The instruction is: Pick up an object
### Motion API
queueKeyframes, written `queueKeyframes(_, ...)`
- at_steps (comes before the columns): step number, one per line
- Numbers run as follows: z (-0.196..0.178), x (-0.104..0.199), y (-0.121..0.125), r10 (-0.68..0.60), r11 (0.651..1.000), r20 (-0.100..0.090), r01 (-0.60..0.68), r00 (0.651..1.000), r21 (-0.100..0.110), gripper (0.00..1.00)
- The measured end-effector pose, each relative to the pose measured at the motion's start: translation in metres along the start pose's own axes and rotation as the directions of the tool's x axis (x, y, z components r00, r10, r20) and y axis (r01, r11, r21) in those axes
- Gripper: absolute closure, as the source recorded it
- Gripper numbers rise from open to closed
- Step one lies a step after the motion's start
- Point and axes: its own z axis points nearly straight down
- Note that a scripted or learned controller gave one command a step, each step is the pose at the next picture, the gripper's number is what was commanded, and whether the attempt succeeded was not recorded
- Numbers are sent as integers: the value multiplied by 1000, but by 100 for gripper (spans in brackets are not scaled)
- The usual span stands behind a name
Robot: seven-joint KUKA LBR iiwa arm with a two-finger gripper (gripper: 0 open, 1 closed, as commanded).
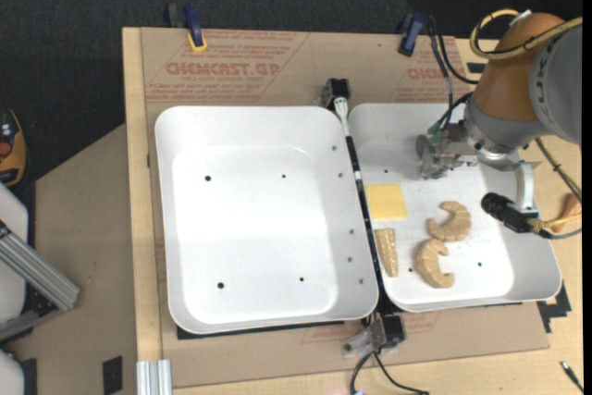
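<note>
Roughly: two white bins, left bin (pixel 250 217) and right bin (pixel 518 277), on the tabletop (pixel 231 60). Right one holds two croissants (pixel 450 221) (pixel 434 263), likely light, soft, crumbly: pinch across the thick middle. One flat yellow square (pixel 386 201), one small wedge (pixel 387 252). Gripper (pixel 442 157) hovers near them; jaws' state I can't tell.

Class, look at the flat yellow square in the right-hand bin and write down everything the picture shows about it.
The yellow square is a thin, flat, pale yellow piece, like a slice of toy cheese, with straight edges and a matte, even surface. It lies flat on the floor of the right bin, close to the wall shared with the left bin. A tan wedge-shaped piece lies just below it, apart from it as far as one can tell. The end effector is above and to its right, not touching it.
</note>
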Motion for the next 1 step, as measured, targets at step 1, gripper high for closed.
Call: queueKeyframes(1, -158, 39, 57, -8, 1000, 2, 8, 1000, -18, 100)
